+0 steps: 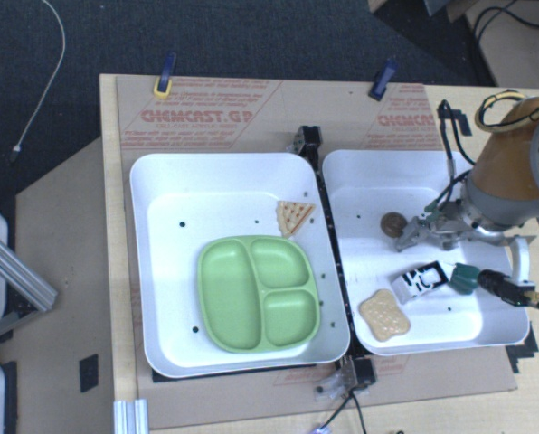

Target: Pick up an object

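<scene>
In the right bin (369, 174), my gripper (418, 233) hangs low over the floor near the middle, reaching in from the right. A small brown round object (392, 223) lies just to its left, very close to the gripper tip. In front of the gripper lies a white and black item with a teal end (430, 278). A tan slice of toy toast (383, 315) rests near the bin's front left. The view shows nothing held in the gripper.
The left bin (161, 197) holds a green divided plate (258, 292) and a tan waffle-patterned wedge (294, 215) near its right wall. A black divider (328, 233) separates the bins. The arm's orange band (514, 156) rises over the right bin's right side.
</scene>
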Controlling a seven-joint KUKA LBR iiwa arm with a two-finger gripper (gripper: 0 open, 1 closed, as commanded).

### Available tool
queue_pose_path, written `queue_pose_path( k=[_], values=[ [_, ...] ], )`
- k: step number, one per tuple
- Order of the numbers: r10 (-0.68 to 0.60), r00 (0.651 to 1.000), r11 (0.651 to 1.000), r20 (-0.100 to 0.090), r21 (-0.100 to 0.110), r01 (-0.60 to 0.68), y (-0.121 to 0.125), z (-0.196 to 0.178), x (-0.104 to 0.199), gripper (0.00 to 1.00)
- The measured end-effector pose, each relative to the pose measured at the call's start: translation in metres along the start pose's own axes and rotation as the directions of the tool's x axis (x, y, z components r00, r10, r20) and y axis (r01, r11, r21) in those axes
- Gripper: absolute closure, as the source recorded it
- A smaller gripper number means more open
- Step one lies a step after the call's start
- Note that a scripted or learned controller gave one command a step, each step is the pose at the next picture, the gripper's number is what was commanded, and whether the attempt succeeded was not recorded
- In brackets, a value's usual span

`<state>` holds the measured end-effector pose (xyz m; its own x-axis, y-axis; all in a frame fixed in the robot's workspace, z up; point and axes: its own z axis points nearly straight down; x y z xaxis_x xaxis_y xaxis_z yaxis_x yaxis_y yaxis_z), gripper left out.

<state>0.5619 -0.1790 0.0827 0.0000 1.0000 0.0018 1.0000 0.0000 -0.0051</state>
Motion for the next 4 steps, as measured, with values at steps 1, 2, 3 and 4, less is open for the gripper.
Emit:
queue_pose_path(
  k=[1,2,3,4],
  values=[
    [0.000,1.000,1.000,0.002,-0.005,0.000,0.001,-0.012,0.000,1.00],
    [0.000,1.000,1.000,0.005,-0.013,0.000,-0.001,-0.076,-0.002,1.00],
    [-0.002,1.000,1.000,0.005,-0.013,0.002,0.011,-0.131,0.000,1.00],
    [-0.001,1.000,1.000,0.005,-0.013,0.001,0.012,-0.174,0.000,1.00]
  ],
)
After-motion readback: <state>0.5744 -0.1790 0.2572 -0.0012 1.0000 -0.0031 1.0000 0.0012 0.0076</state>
